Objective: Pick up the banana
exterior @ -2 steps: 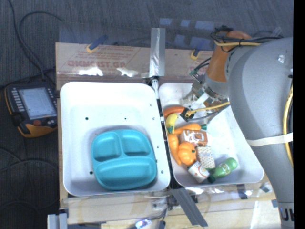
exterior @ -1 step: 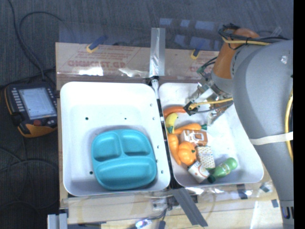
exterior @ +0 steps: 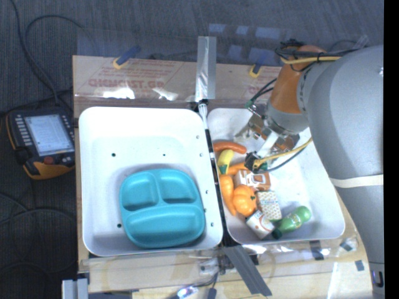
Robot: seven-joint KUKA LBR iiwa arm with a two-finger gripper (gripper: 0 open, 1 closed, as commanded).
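One banana (exterior: 225,161) beside end effector (exterior: 260,141)

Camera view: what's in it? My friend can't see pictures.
The robot's gripper is over the right bin, near a yellow banana lying among toy foods by its left wall. The left bin holds a blue divided plate.
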